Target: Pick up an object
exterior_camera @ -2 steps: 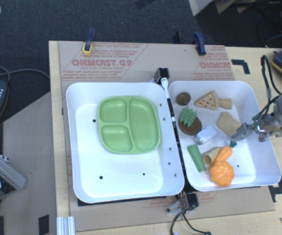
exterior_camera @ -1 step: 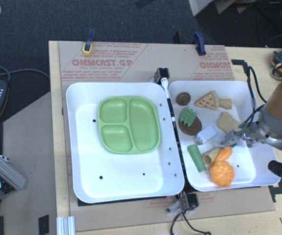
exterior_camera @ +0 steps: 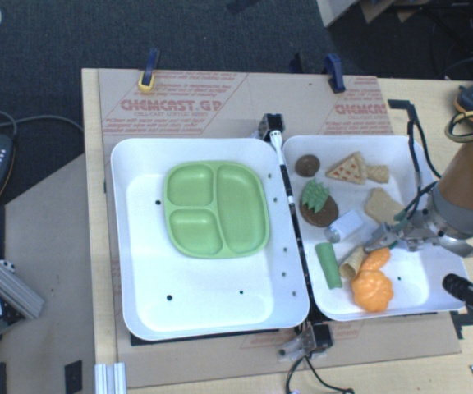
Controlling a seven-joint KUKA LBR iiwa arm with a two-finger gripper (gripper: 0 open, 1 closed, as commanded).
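Camera view from above showed me the gripper low in the right shallow white bin, reaching in from the right, right at the top of the orange pumpkin-shaped toy; whether it was apart or together I could not tell, nor whether it touched anything. Crowding it were a green cylindrical stick just to the left, a pale translucent block, a tan square cracker, a green leafy piece on a brown round base, a small brown disc and a tan waffle-patterned wedge. The left white bin carried a light green divided plate. Both bins sat on a cardboard-covered counter held by blue clamps, with dark carpet beyond.
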